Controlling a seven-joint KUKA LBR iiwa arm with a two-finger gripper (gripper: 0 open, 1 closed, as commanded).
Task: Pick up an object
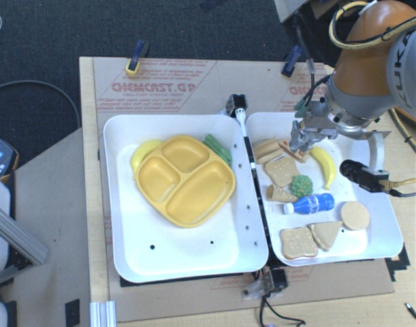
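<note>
My gripper (301, 145) hangs low over the far part of the right bin (391, 240), its tips right at a brown cracker piece (291, 149) between a toast slice (266, 149) and a yellow banana (324, 165). Nearer the front lie a second toast piece (282, 171), a green broccoli floret (301, 184), a blue bottle (312, 204), a round cookie (355, 216) and two more bread slices (298, 242). The grey wrist hides the tips, so contact with the cracker is unclear.
The left bin (160, 251) holds a yellow divided tray (186, 180), with a yellow item (142, 152) and a green item (218, 148) peeking from behind it. A black divider strip (251, 182) separates the bins. Clamps sit along the far edge of the board.
</note>
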